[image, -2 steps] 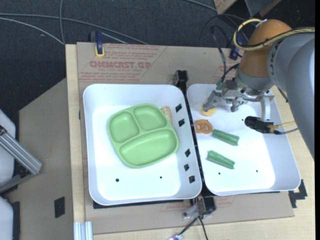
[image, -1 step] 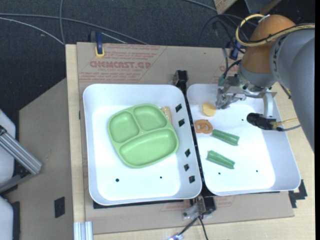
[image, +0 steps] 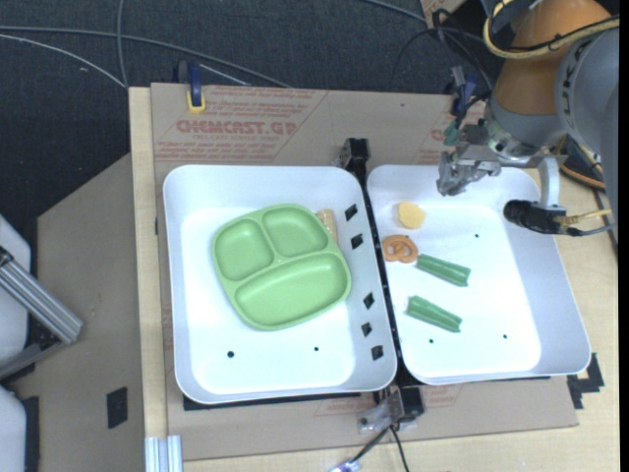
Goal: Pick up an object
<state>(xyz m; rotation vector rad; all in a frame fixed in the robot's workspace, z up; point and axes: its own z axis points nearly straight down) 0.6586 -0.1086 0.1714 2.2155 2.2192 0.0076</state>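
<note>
The two-finger gripper (image: 454,182) hangs over the far edge of the right-hand shallow white bin (image: 531,313), its dark metal fingers pointing down toward the bin floor; nothing shows between them, and how far apart they stand cannot be told from this angle. Above it rises the grey arm with its orange band (image: 539,42), reaching in from the right. Nearest the gripper, just below and to its left on the bin floor, lies a small pale yellow rounded piece (image: 411,214). A little farther down and touching the bin's left wall side sits a small orange-brown ring-shaped piece (image: 399,250), apart from the yellow one. Beside that ring, toward the middle of the bin, a green stick-shaped piece (image: 443,269) lies at a slant, and a second green stick-shaped piece (image: 433,313) lies below it, apart from the first. Across the black divider, the left-hand shallow white bin (image: 206,357) bears a light green plastic plate with three compartments (image: 282,265), lying flat near its middle. A small tan piece (image: 326,223) lies against the plate's far right corner. Both bins rest on a brown cardboard-covered bench (image: 265,116).
</note>
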